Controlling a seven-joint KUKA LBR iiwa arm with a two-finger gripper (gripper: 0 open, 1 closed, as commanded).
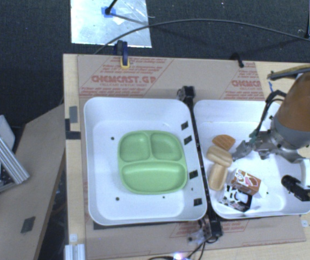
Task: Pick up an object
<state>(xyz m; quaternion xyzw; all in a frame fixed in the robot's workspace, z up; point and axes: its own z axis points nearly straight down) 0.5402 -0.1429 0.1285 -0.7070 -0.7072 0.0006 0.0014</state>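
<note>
My bench (71,210) is pale wood, and over its middle lies a brown printed cardboard sheet (144,75). On that sheet sit two shallow white bins, touching side by side: the left bin (98,145) and the right bin (228,115). A blue and yellow clamp (123,53) grips the sheet's far edge

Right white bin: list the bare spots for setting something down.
In the right white bin, bare floor lies along the far wall above the tan bread pieces. The near left corner is crowded: bread, brown carton, black-and-white item.
</note>
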